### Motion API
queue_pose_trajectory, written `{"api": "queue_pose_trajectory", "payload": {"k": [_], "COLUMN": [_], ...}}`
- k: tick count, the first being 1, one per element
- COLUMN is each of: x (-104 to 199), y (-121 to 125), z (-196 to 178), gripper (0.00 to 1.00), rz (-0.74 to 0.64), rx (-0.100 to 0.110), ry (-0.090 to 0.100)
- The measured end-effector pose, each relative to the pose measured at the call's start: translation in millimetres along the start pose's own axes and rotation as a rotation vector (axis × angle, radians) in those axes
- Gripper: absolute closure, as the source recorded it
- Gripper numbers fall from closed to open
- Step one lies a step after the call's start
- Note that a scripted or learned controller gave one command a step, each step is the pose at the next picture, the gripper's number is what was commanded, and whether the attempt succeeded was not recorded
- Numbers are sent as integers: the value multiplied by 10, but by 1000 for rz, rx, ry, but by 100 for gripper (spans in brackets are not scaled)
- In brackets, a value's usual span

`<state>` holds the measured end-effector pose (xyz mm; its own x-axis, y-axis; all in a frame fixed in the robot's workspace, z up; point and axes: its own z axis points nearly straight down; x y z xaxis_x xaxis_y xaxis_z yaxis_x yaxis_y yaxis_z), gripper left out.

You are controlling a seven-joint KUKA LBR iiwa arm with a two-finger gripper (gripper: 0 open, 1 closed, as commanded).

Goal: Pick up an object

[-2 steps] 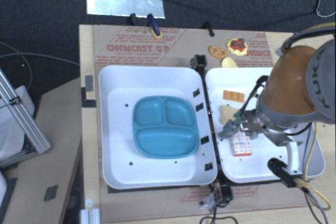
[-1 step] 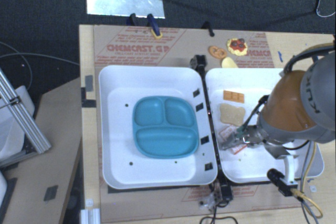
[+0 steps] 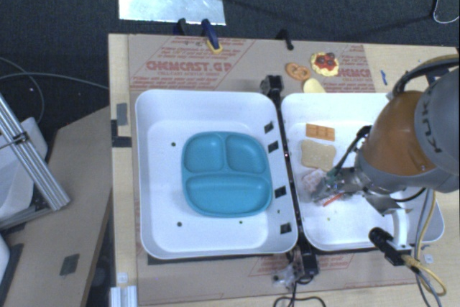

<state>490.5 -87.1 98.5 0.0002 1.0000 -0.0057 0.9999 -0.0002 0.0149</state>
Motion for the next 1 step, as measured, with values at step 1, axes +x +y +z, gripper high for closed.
{"api": "queue_pose_trajectory", "payload": {"k": [1], "x": [629], "y": [253], "z": [-910], "gripper": [100], "rz": [-11], "rx": [4], "ry": [8]}}
